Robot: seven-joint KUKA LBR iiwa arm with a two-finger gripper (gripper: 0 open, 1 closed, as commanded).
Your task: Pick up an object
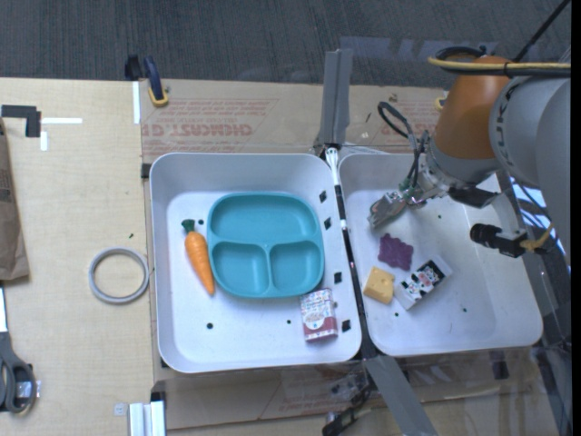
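Note:
In the right bin (490, 321) lie a purple piece (395, 251), a yellow block (379, 285) and a small black-and-white box (423, 282), close together near the bin's left side. My gripper (384, 211) hangs low over the bin's upper left part, just above the purple piece and apart from it. Nothing shows in its grasp. The grey arm with its orange band (467, 107) comes in from the upper right.
The left bin (172, 325) holds a teal divided plate (266, 245), an orange carrot (198, 258) to the plate's left and a small red-and-white carton (319, 316) at the front right. A tape ring (119, 274) lies on the bench to the left.

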